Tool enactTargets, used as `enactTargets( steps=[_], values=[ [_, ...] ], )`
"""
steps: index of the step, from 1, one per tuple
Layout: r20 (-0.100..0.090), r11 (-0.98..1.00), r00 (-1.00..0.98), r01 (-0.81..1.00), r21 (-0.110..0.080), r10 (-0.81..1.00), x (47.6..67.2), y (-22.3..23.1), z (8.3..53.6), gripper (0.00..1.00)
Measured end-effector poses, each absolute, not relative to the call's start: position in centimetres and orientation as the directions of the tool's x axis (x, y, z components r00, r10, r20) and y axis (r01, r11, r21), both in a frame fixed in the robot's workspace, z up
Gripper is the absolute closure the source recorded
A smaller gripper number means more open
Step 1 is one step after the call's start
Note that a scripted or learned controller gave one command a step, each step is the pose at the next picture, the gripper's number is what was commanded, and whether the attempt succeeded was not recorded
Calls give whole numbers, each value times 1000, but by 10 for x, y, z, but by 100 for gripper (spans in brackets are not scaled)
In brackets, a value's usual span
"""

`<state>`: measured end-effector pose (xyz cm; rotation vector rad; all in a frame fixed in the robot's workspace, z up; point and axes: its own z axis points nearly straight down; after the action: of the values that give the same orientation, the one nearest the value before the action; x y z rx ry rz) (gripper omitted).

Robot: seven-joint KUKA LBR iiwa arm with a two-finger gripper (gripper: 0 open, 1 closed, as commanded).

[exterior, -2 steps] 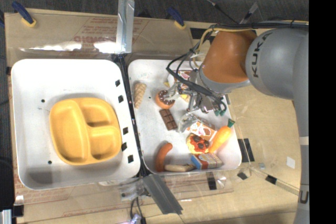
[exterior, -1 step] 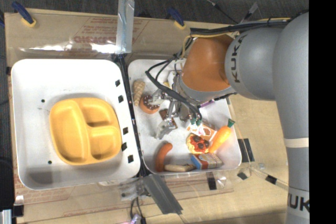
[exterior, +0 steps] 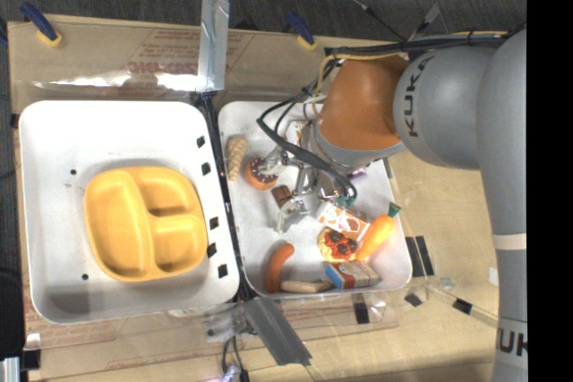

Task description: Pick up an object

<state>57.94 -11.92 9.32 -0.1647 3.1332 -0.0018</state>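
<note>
Arm reaches in from the right, wrist down over the right bin. Claw sits low in the middle of that bin, in a tangle of cables; can't tell from here if it's spread or pinched. Loose items all around it: waffle cone near the bin's left wall, chocolate donut just left of the claw, carrot and pizza slice to its lower right, hot dog plus a small orange box along the bottom edge. Left bin has a yellow divided tray. Both bins sit on the counter.
</note>
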Motion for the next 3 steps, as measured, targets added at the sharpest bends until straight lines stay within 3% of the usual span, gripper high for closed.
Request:
enactTargets(
  steps=[1,2,3],
  values=[
    [-5,997,-997,-78,-1,-78,586,-122,93,0],
    [3,998,-998,61,1,61,558,-117,91,0],
    [5,981,-981,193,1,193,556,-91,91,0]
  ],
)
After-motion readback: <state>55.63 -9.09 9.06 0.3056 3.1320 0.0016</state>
